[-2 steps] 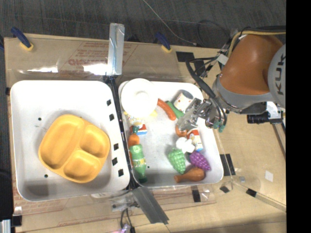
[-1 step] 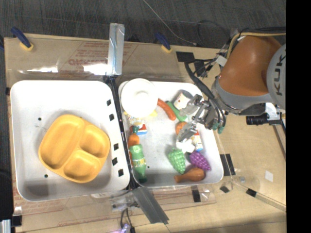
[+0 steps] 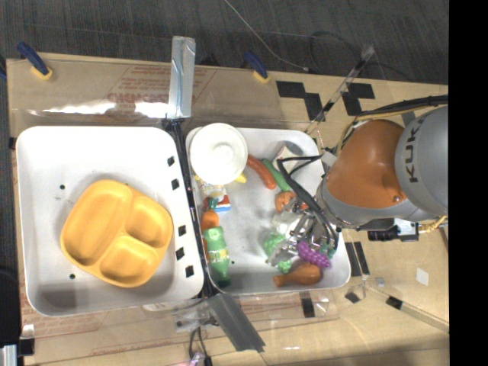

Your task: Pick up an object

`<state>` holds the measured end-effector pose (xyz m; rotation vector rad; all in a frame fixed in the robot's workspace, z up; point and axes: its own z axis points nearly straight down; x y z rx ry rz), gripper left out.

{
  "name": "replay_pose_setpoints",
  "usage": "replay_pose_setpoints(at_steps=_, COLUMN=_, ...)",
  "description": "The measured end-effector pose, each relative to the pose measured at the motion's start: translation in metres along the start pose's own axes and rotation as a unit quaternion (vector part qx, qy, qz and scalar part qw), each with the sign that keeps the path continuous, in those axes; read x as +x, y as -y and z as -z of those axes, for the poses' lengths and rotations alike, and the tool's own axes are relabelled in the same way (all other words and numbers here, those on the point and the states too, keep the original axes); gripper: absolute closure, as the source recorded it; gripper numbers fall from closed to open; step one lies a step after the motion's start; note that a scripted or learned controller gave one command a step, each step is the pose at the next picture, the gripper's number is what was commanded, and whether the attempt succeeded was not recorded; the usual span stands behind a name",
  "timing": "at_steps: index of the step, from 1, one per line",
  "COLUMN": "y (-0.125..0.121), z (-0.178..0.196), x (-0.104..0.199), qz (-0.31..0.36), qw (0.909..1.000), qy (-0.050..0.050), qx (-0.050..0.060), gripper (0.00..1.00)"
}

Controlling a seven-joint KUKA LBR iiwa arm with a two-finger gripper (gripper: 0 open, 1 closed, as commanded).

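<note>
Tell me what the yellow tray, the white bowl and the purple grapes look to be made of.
Yellow tray: likely moulded plastic, smooth and softly glossy, with rounded compartments. White bowl: probably plastic or paper, matte and evenly white; hard to say which. Purple grapes: seemingly toy plastic or rubber, uniformly coloured with a slight shine, lying beside the gripper.

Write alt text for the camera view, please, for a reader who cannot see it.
The arm's gripper reaches down among toy foods in the right bin, beside purple grapes and a chicken drumstick. The left bin holds a yellow divided plate.
</note>
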<state>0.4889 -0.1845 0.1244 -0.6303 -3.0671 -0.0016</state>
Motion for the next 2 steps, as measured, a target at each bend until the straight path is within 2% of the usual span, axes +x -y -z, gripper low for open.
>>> replay_pose_setpoints(at_steps=1, y=-0.015, z=-0.033, x=0.018, qz=-0.032, qw=0.9995, qy=0.006, qx=-0.001, gripper=0.0)
replay_pose_setpoints(at_steps=2, y=-0.06, z=-0.033, x=0.038, qz=-0.05, qw=0.9987, qy=0.004, qx=-0.001, gripper=0.0)
